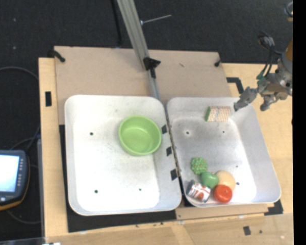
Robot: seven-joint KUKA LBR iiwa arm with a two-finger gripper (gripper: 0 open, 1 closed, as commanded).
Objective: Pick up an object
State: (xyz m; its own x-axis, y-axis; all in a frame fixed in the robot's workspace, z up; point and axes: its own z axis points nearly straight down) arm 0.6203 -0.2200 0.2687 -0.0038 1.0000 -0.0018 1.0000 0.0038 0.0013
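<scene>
camera view: the gripper (255, 100) hangs over the right bin's (255, 152) far right corner, jaws spread apart, nothing between them. a sponge (218, 114) lies just left of it. a green bowl (139, 135) sits in the left bin (86, 157). small toys (211, 184) cluster at the right bin's near edge.

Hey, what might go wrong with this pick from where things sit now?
The claw hangs over the right bin's far rim, so descending could strike the rim. The sponge lies near that wall, leaving little room. The toy foods crowd one corner, so a grab may knock neighbours.
</scene>
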